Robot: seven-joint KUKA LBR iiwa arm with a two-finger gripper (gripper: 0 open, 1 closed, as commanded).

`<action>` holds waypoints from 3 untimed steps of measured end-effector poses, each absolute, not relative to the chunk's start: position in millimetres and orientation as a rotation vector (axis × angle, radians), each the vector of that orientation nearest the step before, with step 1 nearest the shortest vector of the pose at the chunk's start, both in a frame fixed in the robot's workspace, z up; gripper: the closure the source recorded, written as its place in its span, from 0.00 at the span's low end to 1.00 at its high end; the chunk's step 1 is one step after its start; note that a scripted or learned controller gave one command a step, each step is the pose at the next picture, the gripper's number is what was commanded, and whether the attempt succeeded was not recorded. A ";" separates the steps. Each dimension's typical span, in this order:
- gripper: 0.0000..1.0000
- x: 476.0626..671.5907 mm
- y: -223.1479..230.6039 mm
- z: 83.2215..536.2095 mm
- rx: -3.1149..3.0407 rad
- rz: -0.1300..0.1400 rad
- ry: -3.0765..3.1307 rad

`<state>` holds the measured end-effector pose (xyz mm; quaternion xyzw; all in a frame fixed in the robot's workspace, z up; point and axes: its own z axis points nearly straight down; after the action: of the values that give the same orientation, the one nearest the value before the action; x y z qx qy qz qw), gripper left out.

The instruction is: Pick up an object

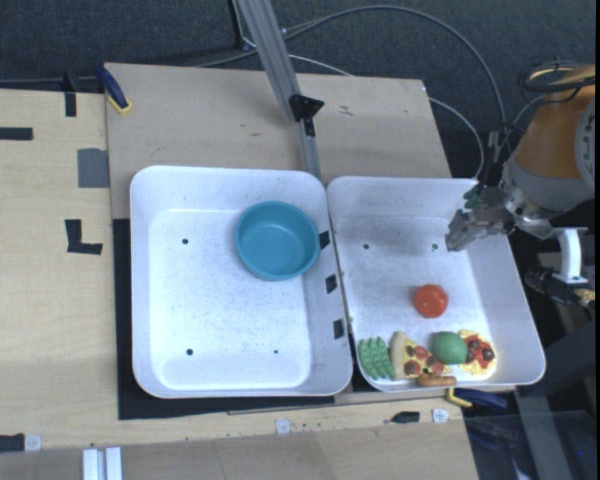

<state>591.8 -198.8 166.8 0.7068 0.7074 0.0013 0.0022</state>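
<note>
Bench with two white bins (230, 183), blue bowl (277, 240), red ball (430, 300); gripper (462, 234) state unclear; no legible writing

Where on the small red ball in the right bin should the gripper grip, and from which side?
Grip the red ball across its middle, coming straight down from above. It looks round, so any pair of opposite sides should serve, and it lies apart from the toy food and the right bin walls.

One fixed camera up high, looking down at a slant on the bench (220, 108), taking in both white bins (left bin (145, 268), right bin (380, 203)) from moderately far off.
</note>
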 end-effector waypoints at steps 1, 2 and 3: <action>1.00 586.3 -201.5 227.0 2.218 0.004 2.219; 1.00 586.6 -201.3 237.9 2.221 0.001 2.222; 1.00 577.4 -148.9 226.1 2.218 0.000 2.227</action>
<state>577.4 -148.9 226.1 0.7057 0.7085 0.0000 -0.0008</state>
